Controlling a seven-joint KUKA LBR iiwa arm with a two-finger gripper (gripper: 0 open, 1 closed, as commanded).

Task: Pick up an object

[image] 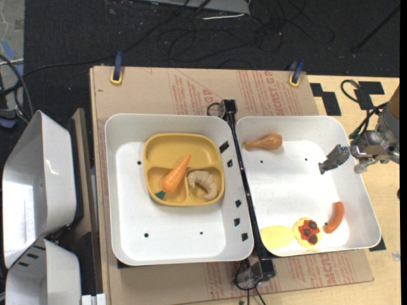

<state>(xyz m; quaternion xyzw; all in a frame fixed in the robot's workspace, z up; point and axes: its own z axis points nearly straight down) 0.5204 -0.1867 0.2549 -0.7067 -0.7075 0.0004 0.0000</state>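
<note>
Camera view shows you the gripper (346, 159) hanging with fingers spread and nothing between them over the right bin (289, 129), where a sausage (334, 216) lies near its lower right corner, well apart.

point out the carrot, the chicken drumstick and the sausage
carrot (176, 174), camera view, middle of its orange body, in the yellow plate
chicken drumstick (266, 143), camera view, on its meaty end, right bin
sausage (334, 217), camera view, middle of its length, right bin
</note>
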